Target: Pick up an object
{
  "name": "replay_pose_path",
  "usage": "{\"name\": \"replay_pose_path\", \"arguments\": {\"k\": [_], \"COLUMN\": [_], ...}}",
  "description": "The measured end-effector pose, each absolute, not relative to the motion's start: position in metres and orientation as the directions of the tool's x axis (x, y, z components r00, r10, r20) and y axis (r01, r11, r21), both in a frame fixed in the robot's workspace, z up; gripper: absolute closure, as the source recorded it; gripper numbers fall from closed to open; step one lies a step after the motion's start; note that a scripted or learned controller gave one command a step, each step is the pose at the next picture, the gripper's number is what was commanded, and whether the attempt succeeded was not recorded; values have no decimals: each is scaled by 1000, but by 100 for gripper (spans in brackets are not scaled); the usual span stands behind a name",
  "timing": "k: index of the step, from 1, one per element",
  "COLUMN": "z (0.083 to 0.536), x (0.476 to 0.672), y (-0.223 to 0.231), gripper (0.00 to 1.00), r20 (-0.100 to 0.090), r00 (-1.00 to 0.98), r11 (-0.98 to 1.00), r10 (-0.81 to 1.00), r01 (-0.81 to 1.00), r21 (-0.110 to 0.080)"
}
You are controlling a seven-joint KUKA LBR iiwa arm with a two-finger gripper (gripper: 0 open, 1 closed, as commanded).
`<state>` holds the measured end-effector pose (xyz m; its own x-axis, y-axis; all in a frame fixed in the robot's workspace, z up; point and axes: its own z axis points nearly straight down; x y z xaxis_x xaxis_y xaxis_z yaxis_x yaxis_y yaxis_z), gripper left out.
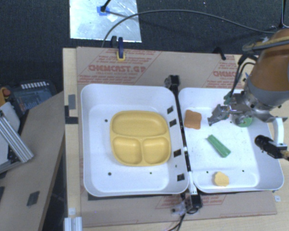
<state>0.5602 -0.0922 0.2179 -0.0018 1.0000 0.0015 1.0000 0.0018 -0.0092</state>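
The green block (218,146) lies flat and slantwise on the floor of the right bin (267,179), near its middle, and serves as the mark for everything else. Up and to the left of it, close to the bin's left wall, rests an orange-brown square piece (192,119). Below it, near the bin's front edge, sits a small yellow lump (221,179). Above it and slightly right hovers the hand (217,114), over the bin's far part; whether it is apart or together I cannot tell, and nothing shows in its grip. Just right of the hand, a round green thing (244,121) peeks out beneath the arm. Well left of the block, the left bin (94,129) carries a yellow divided tray (140,137).
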Motion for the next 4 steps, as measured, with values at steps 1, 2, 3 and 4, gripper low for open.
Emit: {"name": "replay_pose_path", "arguments": {"k": [1,2,3,4], "z": [223,169,114,83], "x": [563,573,582,582], "y": [-92,-94,-92,-92], "gripper": [0,0,0,0], "r20": [0,0,1,0], "r00": [-3,-1,0,0], "r11": [3,1,0,0], "r10": [1000,1000,1000,1000], "r01": [1000,1000,1000,1000], "r21": [2,-2,-3,-1]}}
